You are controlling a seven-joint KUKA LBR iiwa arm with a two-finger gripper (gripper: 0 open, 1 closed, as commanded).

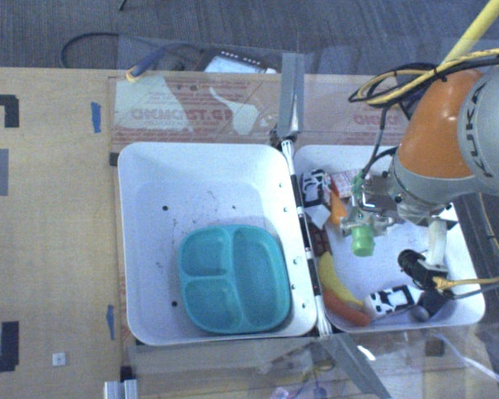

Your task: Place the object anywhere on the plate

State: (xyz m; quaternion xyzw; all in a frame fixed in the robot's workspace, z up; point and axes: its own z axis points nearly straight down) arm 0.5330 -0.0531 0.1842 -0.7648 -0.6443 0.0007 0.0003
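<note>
Pincer point(364, 223) hangs over the right bin point(470, 302), w/ a small green cylinder point(363, 240) right at its tip; looks pinched there, though how wide it's spread I can't tell (arm's bulk covers most of it). Teal plate point(234, 279) sits in the left bin point(150, 181), well left of the cylinder, so it probably gets carried across the divider. Banana point(333, 278) lies just below the cylinder.

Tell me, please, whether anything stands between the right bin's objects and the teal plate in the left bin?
Yes. The two bins' adjoining walls run between the right bin's clutter, such as the banana, and the teal plate. Anything carried across must be lifted over them. The plate's compartments hold nothing.
</note>
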